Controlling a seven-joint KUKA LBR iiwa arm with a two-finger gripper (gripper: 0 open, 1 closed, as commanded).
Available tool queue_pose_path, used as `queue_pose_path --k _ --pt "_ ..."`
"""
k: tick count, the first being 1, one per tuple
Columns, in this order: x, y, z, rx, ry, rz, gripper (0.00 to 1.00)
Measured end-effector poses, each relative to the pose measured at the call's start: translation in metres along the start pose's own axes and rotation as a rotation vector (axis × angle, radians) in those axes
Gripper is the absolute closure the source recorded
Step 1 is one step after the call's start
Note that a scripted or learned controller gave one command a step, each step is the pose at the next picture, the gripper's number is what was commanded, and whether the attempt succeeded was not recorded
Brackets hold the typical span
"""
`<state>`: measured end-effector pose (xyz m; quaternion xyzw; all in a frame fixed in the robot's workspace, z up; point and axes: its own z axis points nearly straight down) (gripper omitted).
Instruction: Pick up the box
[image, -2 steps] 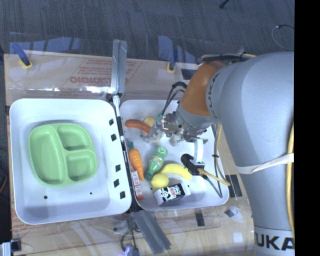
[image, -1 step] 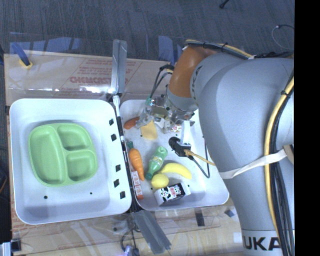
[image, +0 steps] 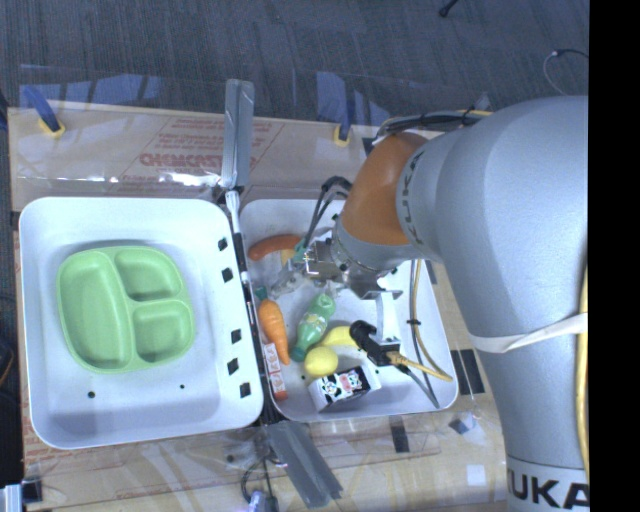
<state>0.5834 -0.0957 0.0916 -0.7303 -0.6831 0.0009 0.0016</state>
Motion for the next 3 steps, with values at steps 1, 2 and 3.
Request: queue_pose_path --k 1,2,3 --pt "-0.04 0.069 0.002 0.039 0.016 -0.025 0.0" --pt "-0.05 0.069 -0.009 0.039 -0.005 -0.026 1.0" --pt "-0.076 0.053 -0.075 -0.002 0.0 0.053 1.0"
